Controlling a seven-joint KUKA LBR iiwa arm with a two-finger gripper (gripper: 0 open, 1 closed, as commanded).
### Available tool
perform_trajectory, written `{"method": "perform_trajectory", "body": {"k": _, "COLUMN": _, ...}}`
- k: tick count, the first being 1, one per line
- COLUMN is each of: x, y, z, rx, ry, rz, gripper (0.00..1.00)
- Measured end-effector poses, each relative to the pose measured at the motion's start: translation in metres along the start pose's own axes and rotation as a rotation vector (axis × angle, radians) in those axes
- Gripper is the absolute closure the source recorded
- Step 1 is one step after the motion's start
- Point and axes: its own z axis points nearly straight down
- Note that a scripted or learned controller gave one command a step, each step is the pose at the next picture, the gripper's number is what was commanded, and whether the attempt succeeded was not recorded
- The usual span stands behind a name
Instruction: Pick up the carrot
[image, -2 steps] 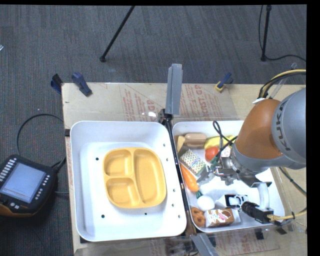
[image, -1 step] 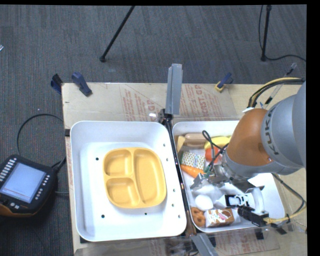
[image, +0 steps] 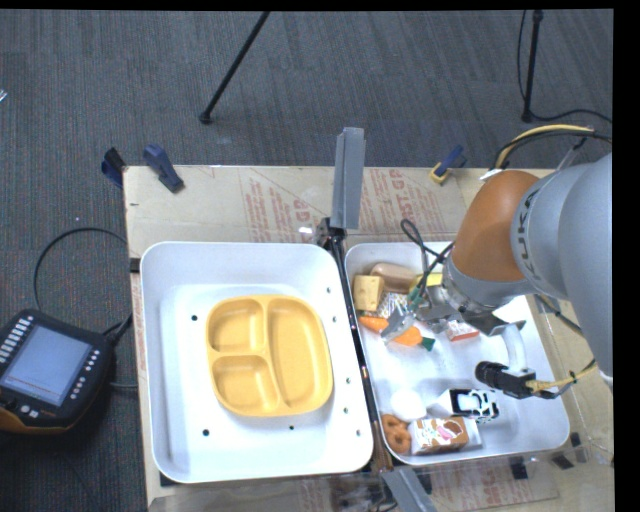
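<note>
The carrot (image: 408, 337) lies in the right bin (image: 545, 400), left of the middle. It is orange with a small green tip pointing right. My gripper (image: 399, 320) hangs directly over the carrot's left end, at or just above it, reaching in from the right under the orange wrist band. The gripper's metal parts hide part of the carrot.
Around the carrot are a yellow cheese wedge (image: 367, 292), a tan bun (image: 393, 273) and a small orange piece (image: 372, 324). A white egg (image: 407, 404), a cow-print carton (image: 473, 403), a donut (image: 396, 432) and a packet (image: 441, 434) lie nearer the front. The left bin (image: 170, 300) holds a yellow divided plate (image: 268, 355).
</note>
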Motion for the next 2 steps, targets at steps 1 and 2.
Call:
{"method": "perform_trajectory", "body": {"k": 1, "x": 0.0, "y": -0.002, "z": -0.008, "rx": 0.007, "ry": 0.004, "rz": 0.003, "gripper": 1.0}}
{"method": "perform_trajectory", "body": {"k": 2, "x": 0.048, "y": 0.063, "z": -0.105, "rx": -0.009, "ry": 0.0, "rz": 0.165, "gripper": 1.0}}
